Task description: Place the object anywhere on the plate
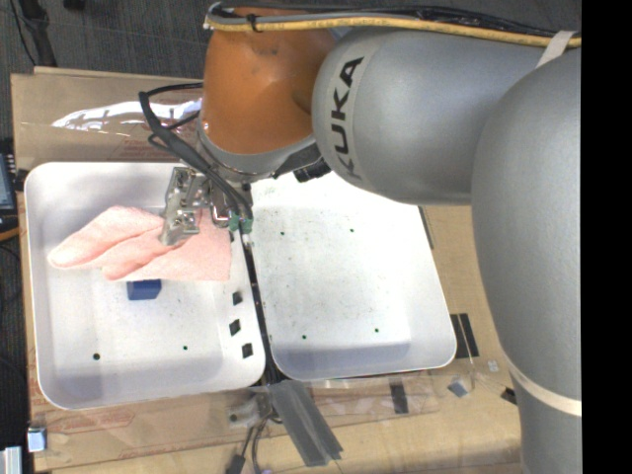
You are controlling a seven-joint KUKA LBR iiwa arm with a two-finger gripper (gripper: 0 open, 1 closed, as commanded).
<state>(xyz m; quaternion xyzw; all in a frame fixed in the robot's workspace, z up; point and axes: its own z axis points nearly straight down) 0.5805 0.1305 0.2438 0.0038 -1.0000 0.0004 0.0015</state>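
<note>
A small blue block (144, 288) lies on the floor of the left bin (59, 363), just below the lower edge of a flat pink item (118, 240). The pink item is soft-looking, with two lobes pointing left, and spreads across the upper middle of that bin. My gripper (181, 221) hangs from the orange wrist band (252, 77) over the pink item's right part, up and to the right of the blue block and apart from it. Nothing shows in the gripper's grasp.
The right bin (346, 284) lies beside the left one, with a ridge and black tape marks (237, 314) between them. The big grey arm (474, 117) covers the view's upper right. Cardboard and clear tape (99, 118) lie behind the bins.
</note>
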